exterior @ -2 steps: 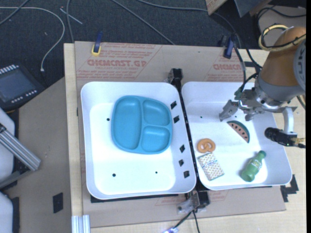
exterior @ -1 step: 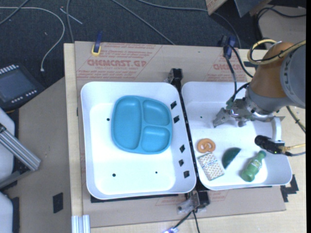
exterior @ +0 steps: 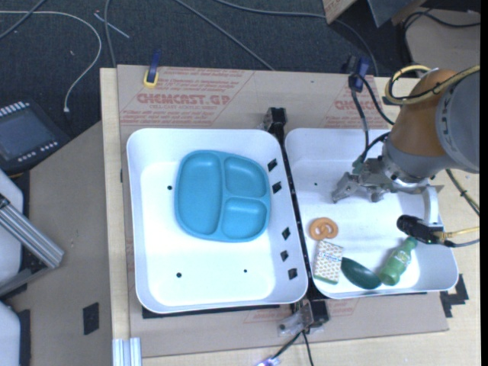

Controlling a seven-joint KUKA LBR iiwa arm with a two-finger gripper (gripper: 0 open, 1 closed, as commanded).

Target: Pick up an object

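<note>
Orange ring (exterior: 324, 228) lies low in the right bin (exterior: 320, 147), with my gripper (exterior: 358, 187) above it, spread and grasping nothing. I judge I am approaching; next I must descend over the ring.

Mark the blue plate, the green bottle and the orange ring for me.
blue plate (exterior: 222, 195), camera view, centre divider.
green bottle (exterior: 396, 264), camera view, middle of body.
orange ring (exterior: 316, 228), camera view, left side of band.
</note>
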